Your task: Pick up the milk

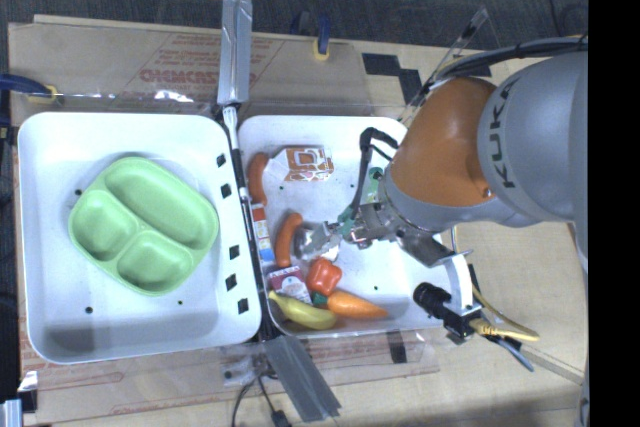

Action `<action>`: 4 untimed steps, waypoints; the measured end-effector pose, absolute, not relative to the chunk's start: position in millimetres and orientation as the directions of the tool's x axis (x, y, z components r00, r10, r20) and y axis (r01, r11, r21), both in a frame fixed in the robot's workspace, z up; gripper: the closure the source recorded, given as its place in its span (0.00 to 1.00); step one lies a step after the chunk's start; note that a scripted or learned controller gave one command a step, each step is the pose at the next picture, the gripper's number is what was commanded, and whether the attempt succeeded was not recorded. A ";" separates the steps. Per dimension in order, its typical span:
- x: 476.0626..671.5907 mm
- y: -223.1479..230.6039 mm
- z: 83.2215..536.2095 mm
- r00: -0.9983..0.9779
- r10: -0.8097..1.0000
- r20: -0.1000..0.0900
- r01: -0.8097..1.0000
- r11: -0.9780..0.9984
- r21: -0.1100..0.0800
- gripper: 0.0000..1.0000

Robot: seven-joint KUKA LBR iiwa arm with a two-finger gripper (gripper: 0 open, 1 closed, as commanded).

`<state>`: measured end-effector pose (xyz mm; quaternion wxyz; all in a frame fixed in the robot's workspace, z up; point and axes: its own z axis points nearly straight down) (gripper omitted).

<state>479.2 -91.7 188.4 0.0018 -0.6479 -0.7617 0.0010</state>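
Note:
A small white carton with orange-brown print (307, 163), which looks like the milk, lies flat near the back of the right bin (345, 130). The gripper (318, 239) is low in the middle of that bin, well in front of the carton. It sits right beside an orange-red sausage (288, 235) and just above a red pepper (323, 275). Nothing is visibly held. The grey and orange arm (450, 160) covers the bin's right half.
A second sausage (257, 177) and a thin printed packet (262, 233) lie along the right bin's left wall. A carrot (356, 305) and a banana (300, 313) lie at its front. The left bin (60, 315) holds a green divided plate (143, 223).

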 end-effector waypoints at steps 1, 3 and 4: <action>478.4 -97.3 95.0 -0.270 0.963 -0.001 0.963 0.270 0.005 0.00; 503.4 -124.0 90.7 -0.090 0.996 0.000 0.996 0.090 -0.003 0.00; 532.5 -163.5 132.8 -0.136 0.991 0.001 0.991 0.136 -0.002 0.00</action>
